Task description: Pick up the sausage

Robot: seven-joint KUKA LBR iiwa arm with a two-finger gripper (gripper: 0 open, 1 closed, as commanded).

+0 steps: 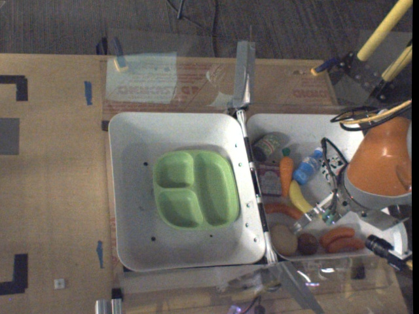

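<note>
Gripper low in the right white bin (308,124), among toy food.
The long reddish-orange sausage (283,210) lies near the bin's left wall, its long axis running left to right and dipping slightly rightward, between the yellow banana (300,198) above and the tan potato (284,239) below. The metal two-finger gripper (319,213) sits just right of it; whether its fingers are spread is unclear. A green divided plate (195,189) rests in the left white bin (131,142).

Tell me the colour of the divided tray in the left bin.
The divided tray is light green, seen clearly in the camera view.
</note>
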